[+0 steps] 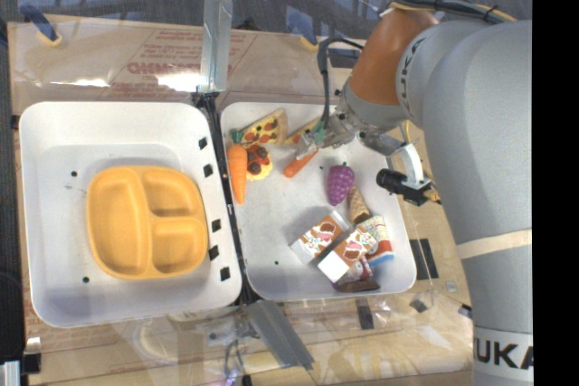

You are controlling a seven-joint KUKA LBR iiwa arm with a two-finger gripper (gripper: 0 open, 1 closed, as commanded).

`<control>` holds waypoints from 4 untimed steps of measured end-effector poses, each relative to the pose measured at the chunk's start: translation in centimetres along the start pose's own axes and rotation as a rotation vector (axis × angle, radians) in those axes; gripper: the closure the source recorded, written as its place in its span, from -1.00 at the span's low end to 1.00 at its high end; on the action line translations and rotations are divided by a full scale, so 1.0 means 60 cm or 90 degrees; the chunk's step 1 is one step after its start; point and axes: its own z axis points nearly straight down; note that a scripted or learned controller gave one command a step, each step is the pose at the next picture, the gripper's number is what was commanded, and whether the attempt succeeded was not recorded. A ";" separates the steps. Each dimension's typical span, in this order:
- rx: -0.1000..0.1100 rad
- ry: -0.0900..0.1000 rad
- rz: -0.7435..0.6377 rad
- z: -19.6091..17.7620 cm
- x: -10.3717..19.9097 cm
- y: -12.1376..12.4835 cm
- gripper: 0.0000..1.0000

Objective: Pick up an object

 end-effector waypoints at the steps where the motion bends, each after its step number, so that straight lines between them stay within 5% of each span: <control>1: 0.007 0.009 -0.049 -0.191 0.135 0.088 1.00; 2: 0.014 0.011 -0.046 -0.181 0.131 0.082 -1.00; 3: 0.010 0.009 -0.096 0.018 0.087 0.076 -1.00; 4: 0.013 0.009 0.031 0.036 0.085 0.074 -1.00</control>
